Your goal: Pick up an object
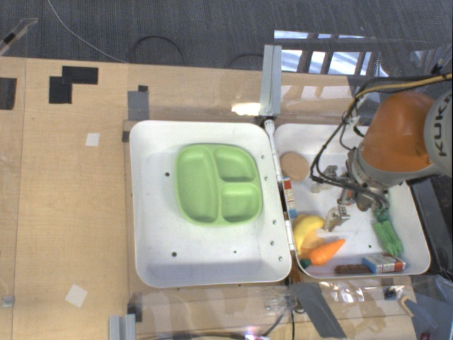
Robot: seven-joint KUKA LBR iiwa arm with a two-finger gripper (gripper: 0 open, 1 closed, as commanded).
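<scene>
Two white bins are seen side by side on the worktop [64,211]. In the left bin [152,261] a green divided plate [216,183] is laid near the middle. In the right bin [417,257] a round tan piece [294,166] is found at the far left, a yellow fruit [307,229] and an orange carrot [327,251] touching at the near left, a small box [383,263] and a dark bar [348,268] along the near edge, and a green vegetable [388,236] at the right. The gripper [338,217] is held over this bin beside the yellow fruit; whether its fingers are spread or closed cannot be told.
</scene>
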